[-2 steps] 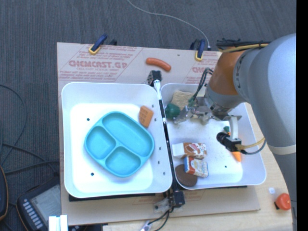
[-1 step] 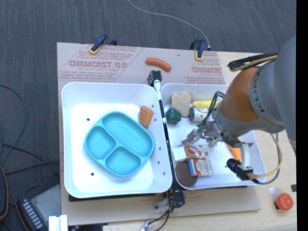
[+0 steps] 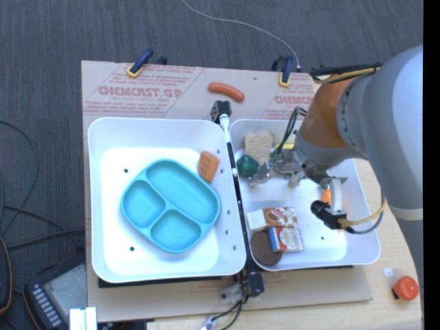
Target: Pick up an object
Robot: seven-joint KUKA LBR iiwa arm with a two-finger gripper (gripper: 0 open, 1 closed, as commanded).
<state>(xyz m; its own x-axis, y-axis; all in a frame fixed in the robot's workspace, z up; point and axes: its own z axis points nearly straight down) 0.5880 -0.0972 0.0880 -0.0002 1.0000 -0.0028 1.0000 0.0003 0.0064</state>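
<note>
Reaching in from the right across the right bin, grey arm with its orange band bent down toward the bin's upper left part. Gripper low over the bin floor, metal fingers pointing left, just beside a dark green round object near the divider; touching or merely close, impossible to tell. Impossible to tell too whether open or closed, and nothing seen clamped. A black cable with a yellow hose looping off the wrist over the bin's right half, ending in a black fitting with an orange bit above it. Just above the green object, a pale tan sponge-like piece against the bin's far wall. Nearer the front, a printed snack packet lying flat, with a brown round disc touching its lower left corner. In the left bin, a blue divided plate lying flat at the middle, and a small orange block just beyond its upper right rim. On the board behind the bins, an orange sausage-shaped toy, with blue-and-yellow clamps at the far edge. Off the bench at lower right, an orange cap.
</note>
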